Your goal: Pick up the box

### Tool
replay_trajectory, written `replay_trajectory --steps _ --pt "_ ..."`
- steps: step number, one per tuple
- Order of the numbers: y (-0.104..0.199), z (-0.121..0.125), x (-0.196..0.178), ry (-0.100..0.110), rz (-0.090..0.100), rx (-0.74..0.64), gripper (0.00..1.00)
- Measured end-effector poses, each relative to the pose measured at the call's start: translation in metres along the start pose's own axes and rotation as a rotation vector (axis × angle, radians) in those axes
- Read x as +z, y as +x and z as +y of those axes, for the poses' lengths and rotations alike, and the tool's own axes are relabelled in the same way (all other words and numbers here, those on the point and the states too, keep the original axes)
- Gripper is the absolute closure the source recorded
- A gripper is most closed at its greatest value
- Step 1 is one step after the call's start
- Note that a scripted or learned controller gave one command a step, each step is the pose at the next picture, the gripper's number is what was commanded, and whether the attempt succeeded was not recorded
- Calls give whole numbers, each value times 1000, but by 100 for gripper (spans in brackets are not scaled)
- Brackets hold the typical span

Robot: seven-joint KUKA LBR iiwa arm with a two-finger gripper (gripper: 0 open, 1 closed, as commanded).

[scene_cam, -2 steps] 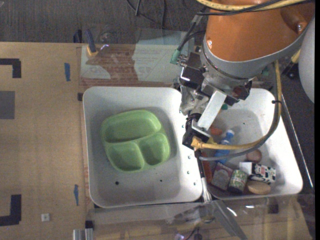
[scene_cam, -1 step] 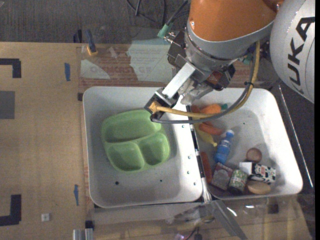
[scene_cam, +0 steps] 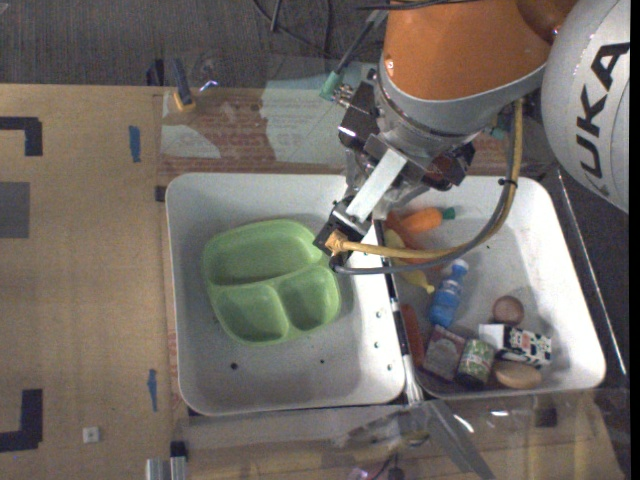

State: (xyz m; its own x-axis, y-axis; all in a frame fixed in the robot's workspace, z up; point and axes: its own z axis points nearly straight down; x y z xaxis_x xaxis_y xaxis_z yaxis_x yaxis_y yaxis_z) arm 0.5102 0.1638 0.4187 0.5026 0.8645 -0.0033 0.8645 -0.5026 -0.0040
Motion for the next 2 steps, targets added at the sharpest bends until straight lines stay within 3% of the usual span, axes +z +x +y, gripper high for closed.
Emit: replay_trajectory --steps 1,2 --pt "1 0 -10 0 1 -1 100" --pt "40 23 -16 -4 6 305 100"
